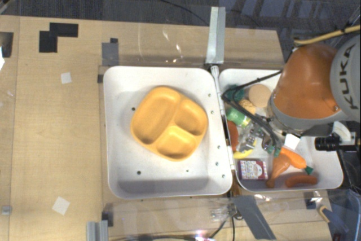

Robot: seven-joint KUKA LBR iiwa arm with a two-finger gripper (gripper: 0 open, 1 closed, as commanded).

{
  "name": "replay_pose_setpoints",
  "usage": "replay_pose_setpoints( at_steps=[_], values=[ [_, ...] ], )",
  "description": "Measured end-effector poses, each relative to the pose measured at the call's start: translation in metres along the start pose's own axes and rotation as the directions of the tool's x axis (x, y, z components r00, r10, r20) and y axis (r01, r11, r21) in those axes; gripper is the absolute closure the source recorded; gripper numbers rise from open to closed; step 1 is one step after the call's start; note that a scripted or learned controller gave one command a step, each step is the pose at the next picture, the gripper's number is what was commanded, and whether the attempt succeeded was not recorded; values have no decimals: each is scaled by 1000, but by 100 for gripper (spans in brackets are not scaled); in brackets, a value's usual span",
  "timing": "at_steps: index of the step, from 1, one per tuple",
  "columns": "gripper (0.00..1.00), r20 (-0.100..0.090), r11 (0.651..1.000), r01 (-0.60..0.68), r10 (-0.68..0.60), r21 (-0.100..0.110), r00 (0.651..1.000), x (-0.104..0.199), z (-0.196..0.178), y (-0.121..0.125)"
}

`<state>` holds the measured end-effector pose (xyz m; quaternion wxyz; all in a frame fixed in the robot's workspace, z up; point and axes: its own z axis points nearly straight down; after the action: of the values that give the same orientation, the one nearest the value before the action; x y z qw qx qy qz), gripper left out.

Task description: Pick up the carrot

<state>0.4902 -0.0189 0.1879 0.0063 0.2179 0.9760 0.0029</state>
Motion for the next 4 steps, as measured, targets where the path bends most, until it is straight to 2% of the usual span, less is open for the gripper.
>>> replay_pose_setpoints(
  at_steps=[1,2,3,4],
  values=[
    [100,-1,984,176,-176,6,984,-33,-61,-72],
    [100,12,986,169,-169,8,986,-66,-192,-123],
    [100,-13,994,108,-108,5,994,-32,-50,-73],
    [100,4,965,-262,262,6,965,-61,-121,-129]
  ],
)
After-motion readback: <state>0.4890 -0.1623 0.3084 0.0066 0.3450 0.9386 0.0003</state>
